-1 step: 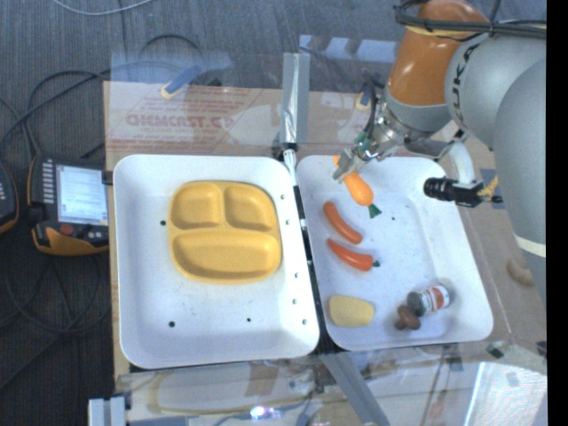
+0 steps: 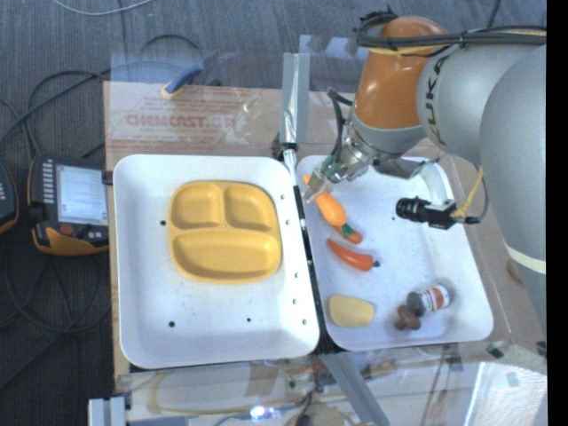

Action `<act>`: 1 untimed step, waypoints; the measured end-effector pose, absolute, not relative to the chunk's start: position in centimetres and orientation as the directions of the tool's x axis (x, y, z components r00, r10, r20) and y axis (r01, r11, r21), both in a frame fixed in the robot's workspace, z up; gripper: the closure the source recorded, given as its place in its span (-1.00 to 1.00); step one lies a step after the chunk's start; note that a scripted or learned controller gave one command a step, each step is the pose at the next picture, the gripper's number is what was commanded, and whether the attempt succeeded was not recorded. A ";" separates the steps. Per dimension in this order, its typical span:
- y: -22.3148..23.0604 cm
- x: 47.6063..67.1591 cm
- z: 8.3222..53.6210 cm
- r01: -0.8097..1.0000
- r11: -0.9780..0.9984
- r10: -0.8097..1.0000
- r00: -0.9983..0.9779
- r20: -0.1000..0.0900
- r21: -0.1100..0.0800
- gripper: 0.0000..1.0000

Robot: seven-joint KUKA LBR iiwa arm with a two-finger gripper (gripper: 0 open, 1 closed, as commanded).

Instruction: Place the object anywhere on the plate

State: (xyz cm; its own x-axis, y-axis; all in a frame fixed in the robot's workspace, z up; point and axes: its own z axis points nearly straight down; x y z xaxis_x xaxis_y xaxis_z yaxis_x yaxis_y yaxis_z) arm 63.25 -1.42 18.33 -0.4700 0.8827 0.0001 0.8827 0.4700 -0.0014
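At the far left of the frame a handheld control unit [image 2: 69, 204] with a screen lies on the tabletop. Just right of it sits the left white bin [image 2: 133, 327], and in its upper middle rests a yellow plate [image 2: 225, 231] with three compartments, nothing on it. The right white bin [image 2: 461, 322] touches the left one along the centre line. In its upper left part lies an orange carrot [image 2: 333, 211] with a green tip, and just below it a red chili pepper [image 2: 351, 256]. Lower down sit a pale yellow potato-like piece [image 2: 351, 310], a small brown lump [image 2: 408, 315] and a small tipped jar [image 2: 436, 297]. The end effector [image 2: 321, 181] hangs just above the carrot's upper end; whether its fingers are wide or narrow cannot be told.
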 end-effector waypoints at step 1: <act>6.0 62.6 18.3 0.848 0.530 0.848 -0.530 0.001 -0.001 1.00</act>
